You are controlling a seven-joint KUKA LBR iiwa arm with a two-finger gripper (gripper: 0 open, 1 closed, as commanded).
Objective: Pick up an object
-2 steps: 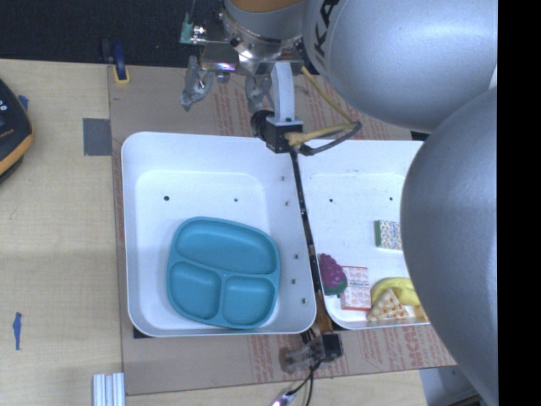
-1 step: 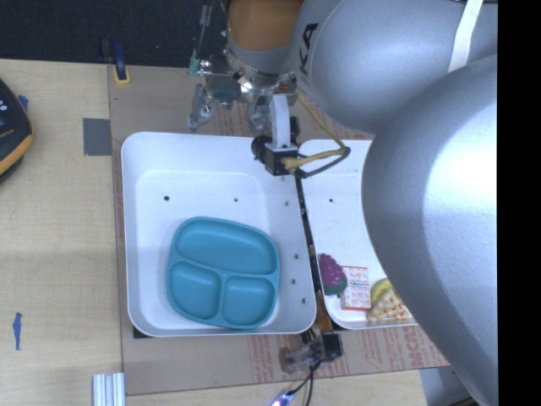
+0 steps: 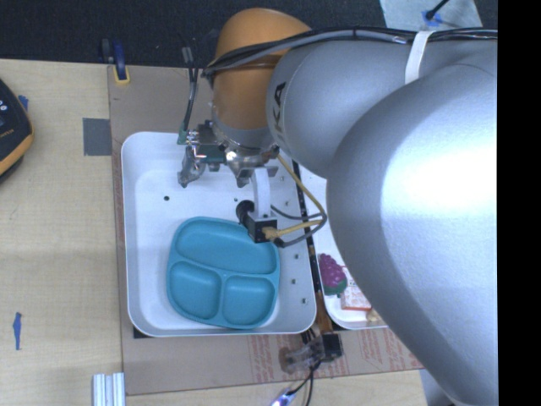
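Note:
A blue divided plate (image 3: 223, 271) lies in the front half of the left white bin (image 3: 139, 227). My gripper (image 3: 215, 174) hangs over the back of that bin, just beyond the plate's far rim. Its two fingers stand apart, one finger (image 3: 187, 172) at the left, and nothing shows between them. In the right bin, a purple bunch of grapes (image 3: 331, 271) and a small pale packet (image 3: 356, 299) peek out from under the arm. The arm's big grey body hides most of the right bin.
A yellow and black device (image 3: 10, 134) sits at the bench's left edge. A grey tape patch (image 3: 95, 135) and a blue clip (image 3: 121, 63) lie beyond the left bin. A small clamp with wires (image 3: 309, 353) stands at the front edge.

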